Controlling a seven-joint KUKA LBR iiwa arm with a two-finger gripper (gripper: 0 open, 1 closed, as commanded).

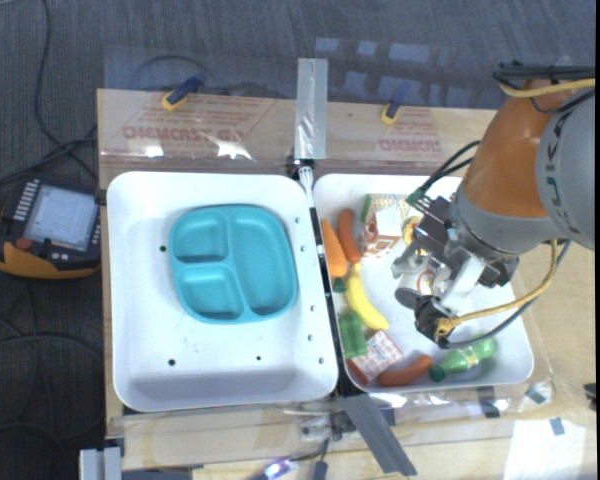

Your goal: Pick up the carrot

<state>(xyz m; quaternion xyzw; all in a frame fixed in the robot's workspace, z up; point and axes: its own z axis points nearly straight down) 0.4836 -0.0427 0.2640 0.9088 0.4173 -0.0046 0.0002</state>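
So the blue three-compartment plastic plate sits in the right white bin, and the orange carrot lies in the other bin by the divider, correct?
Not quite. The camera view shows the blue three-compartment plastic plate in the left white bin. The orange carrot lies in the other, right white bin by the divider, among other toy foods.
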